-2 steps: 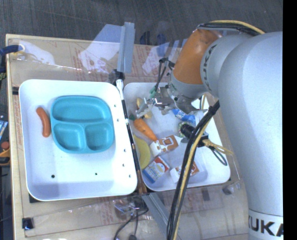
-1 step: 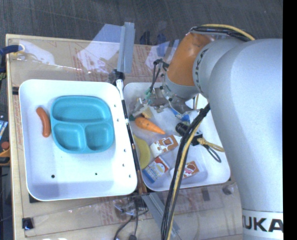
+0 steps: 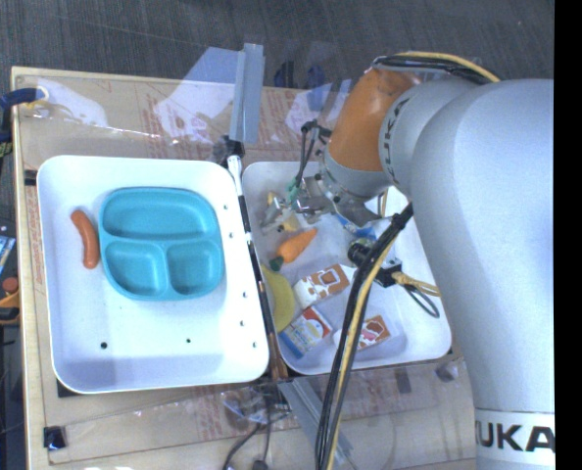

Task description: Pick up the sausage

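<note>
The sausage [image 3: 85, 237] lies in the left bin [image 3: 66, 346], close to that bin's left wall and roughly midway along it, its length running nearly parallel to the wall. It rests on the white floor, just beside the left edge of a blue divided tray [image 3: 162, 240], apart from it by a thin strip of white or perhaps barely touching; the view does not settle which. The tray sits in the upper middle of the left bin, with one long compartment along its far side and two smaller ones along its near side. The right bin [image 3: 423, 346] touches the left one along their shared wall and holds a clutter of things: an orange carrot [image 3: 297, 246] near its middle, a yellow piece [image 3: 280, 298] against its left wall, and several small printed packets [image 3: 322, 284] toward its near edge. The gripper [image 3: 293, 202] hangs over the far left part of the right bin, well apart from the sausage, with the carrot just below it; whether it stands wide or narrow I cannot tell, as clutter and the wrist hide the tip. The grey arm [image 3: 487, 233] with its orange band [image 3: 364, 116] covers the right side of that bin.
</note>
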Controlling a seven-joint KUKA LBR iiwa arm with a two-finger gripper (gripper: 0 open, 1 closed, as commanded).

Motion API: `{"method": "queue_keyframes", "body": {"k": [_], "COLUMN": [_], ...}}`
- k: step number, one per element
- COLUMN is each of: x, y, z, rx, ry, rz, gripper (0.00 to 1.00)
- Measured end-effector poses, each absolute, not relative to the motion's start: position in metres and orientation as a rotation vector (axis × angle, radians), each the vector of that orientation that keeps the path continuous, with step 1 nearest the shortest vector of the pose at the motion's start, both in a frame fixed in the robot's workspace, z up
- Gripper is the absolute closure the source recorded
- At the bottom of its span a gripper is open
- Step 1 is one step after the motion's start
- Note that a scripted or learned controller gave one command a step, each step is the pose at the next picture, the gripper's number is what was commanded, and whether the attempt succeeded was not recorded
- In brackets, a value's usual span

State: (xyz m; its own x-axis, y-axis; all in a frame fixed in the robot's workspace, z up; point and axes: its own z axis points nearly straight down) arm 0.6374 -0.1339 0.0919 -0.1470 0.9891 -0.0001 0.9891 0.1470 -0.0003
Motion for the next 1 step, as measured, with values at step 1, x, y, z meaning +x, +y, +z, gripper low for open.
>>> {"method": "queue_keyframes", "body": {"k": [1], "x": [0.6378], "y": [-0.1329], "z": [0.1016], "rx": [-2.047], "ry": [-2.382], "rz": [0.001], "gripper": [1.0]}}
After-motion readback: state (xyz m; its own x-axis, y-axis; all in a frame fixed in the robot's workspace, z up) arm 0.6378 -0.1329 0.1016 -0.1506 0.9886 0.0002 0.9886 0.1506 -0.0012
